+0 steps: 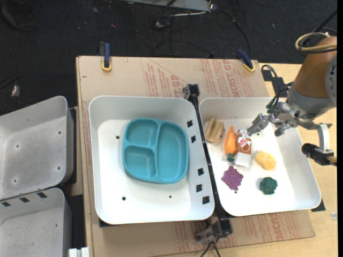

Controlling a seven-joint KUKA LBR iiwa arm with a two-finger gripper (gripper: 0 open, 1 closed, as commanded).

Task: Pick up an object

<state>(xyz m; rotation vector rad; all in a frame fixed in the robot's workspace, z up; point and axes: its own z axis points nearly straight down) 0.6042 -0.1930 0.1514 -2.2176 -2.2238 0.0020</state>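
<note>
The gripper (261, 123) hovers with fingers apart, holding nothing. The small carton (244, 144) lies just below-left of it, the carrot (230, 140) beside that.

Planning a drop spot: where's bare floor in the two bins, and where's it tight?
Left bin: bare strips all around the teal divided plate, widest along the near wall. Right bin: bare near the front wall, below the purple grapes and green broccoli. Crowded: by the divider, where bread, carrot, carton and corn cluster under the claw.
</note>
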